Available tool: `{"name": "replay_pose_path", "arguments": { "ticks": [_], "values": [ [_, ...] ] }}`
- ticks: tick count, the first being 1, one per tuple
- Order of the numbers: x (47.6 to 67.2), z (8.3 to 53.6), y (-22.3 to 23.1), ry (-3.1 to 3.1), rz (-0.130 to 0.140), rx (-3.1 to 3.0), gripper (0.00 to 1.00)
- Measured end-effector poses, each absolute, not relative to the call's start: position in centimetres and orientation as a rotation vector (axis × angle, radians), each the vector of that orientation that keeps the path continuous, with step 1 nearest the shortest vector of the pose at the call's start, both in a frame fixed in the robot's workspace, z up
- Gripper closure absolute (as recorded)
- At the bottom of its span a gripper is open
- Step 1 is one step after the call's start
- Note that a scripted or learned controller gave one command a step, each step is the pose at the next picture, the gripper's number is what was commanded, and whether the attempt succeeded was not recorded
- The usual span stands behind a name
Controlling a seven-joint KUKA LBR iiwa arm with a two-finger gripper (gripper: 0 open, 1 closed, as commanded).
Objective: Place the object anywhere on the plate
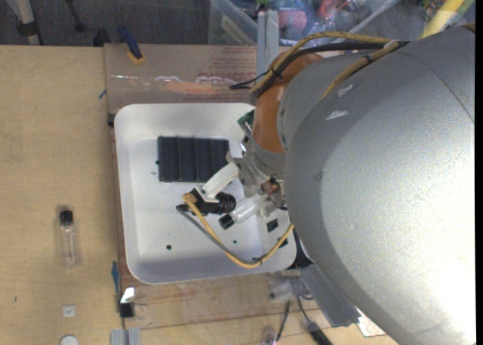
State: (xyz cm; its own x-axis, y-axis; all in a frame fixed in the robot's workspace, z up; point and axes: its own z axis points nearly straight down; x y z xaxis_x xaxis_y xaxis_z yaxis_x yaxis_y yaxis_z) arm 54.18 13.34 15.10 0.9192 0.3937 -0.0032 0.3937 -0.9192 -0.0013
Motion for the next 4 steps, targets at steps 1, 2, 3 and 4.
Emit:
{"name": "replay_pose_path", "arguments": {
  "ticks": [1, 2, 3, 4],
  "values": [
    [49.1, 9.0, 20.5, -0.796, -0.015, -3.037, 1.00],
    [52.1, 13.7, 22.4, -1.240, 0.003, -2.886, 1.00],
    [47.9, 9.9, 22.3, -0.860, 0.006, -3.020, 1.00],
    [51.0, 14.3, 20.7, -1.127, 0.004, -2.932, 1.00]
  ]
}}
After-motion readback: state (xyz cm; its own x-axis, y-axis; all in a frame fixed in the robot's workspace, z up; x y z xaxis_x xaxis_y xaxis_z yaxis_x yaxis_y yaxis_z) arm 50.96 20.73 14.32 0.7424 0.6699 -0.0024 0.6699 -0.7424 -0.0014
